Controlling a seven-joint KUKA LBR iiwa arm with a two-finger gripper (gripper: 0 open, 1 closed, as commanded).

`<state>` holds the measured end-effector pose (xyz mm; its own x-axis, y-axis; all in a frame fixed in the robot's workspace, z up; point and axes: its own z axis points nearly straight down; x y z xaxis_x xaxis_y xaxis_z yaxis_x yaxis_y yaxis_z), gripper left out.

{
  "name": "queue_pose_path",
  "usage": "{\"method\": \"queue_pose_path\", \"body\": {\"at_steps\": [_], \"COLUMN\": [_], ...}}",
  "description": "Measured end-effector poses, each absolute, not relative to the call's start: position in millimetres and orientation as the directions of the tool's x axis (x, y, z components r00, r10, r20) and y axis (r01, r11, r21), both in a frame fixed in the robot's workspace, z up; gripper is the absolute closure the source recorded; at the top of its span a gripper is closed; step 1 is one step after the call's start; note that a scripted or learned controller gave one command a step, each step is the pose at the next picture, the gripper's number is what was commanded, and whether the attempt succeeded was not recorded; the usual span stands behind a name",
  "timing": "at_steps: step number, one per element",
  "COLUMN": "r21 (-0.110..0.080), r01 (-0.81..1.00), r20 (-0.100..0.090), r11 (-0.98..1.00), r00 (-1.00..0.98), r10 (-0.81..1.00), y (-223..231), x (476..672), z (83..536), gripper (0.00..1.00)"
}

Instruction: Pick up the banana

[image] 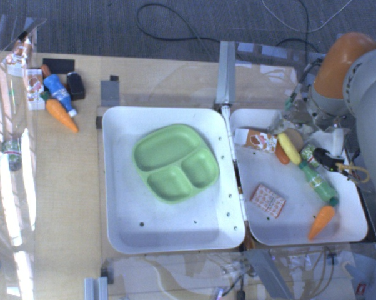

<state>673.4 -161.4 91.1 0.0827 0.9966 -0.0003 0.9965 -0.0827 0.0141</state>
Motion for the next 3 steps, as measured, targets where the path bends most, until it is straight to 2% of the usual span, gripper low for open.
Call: {"method": "queue_pose_path", "body": {"at_steps": [2,3], "r21": [0.009,0.010], "r01": [0.994,0.995], "r20": [-0.003,-0.002], "r11": [0.108,0.097], "r00": [-0.108,-0.097], "r10": [0.994,0.995], "y": [-187,-144], "x": [670.8,671.7], "z": [252,126], "gripper": [0.00,0.00]}}
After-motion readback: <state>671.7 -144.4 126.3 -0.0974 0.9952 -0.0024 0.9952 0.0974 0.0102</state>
